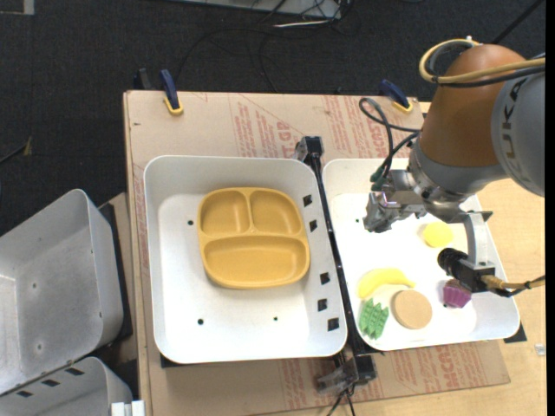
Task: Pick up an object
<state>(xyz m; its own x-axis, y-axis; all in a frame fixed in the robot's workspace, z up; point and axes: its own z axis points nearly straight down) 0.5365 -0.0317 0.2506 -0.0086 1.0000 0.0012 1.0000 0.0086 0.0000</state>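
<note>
The right bin (347, 180) holds several small items. A yellow banana-shaped piece (386, 280) lies near its front, with a green ridged piece (374, 317) and a tan round disc (411, 308) just in front of it. A purple piece (456, 295) sits at the front right, and a yellow lemon-like piece (437, 234) lies mid-right. My gripper (380, 218) hangs over the bin's back left area, left of the lemon-like piece and behind the banana piece. I see nothing between its fingers.
The left bin (165, 232) holds a yellow divided plate (253, 237). A black fitting with a cable (460, 267) sits over the right bin beside the purple piece. A grey tub (52, 293) stands left of the bench. Clamps hold the board's back edge.
</note>
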